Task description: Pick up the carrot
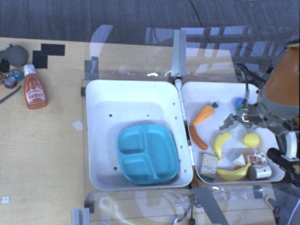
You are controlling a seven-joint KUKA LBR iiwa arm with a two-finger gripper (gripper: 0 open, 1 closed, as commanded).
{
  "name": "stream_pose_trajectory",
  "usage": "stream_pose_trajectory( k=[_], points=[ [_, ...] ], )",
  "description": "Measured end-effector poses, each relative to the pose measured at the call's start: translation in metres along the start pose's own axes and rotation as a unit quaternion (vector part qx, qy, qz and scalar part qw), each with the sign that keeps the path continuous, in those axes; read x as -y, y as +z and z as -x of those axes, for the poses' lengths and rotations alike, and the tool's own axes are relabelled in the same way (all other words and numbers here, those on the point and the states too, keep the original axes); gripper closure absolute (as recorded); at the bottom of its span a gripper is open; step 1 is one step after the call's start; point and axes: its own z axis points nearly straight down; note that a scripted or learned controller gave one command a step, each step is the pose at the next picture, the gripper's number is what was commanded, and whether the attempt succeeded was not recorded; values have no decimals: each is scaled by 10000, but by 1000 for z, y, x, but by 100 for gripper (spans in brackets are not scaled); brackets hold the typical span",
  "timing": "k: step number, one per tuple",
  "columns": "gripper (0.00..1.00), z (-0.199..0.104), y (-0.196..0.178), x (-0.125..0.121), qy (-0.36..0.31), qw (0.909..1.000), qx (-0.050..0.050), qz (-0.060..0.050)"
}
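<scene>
Carrot (203, 115) lies tilted in the right bin (220, 89), near its left wall, green top pointing up and to the right, nothing gripping it. Just below the carrot sits a red sausage (198, 137), slanted along the same wall. The gripper (233, 121) hangs over the middle of the right bin, to the right of the carrot and apart from it; whether it is open or closed I cannot tell from this angle. The arm (283, 86), grey with its orange band, comes in from the right. Beneath the gripper lie a yellow banana (221, 144) and a lemon (251, 140); a second banana (233, 173) rests along the front wall, beside a small patterned packet (209, 165) and a can (259, 171). The left bin (131, 95) holds a blue divided plate (147, 153). On the tabletop (42, 144) to the far left stands a ketchup bottle (34, 92)
</scene>
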Motion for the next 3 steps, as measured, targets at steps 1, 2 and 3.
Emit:
stream_pose_trajectory(
  k=[1, 2, 3],
  points=[
    [0, -35, 7, -37, 13, 10000, -2, 3],
    [0, -10, 121, -73, 335, 9994, -1, -16],
    [0, -4, 136, -127, -892, 9960, 4, 32]
  ],
)
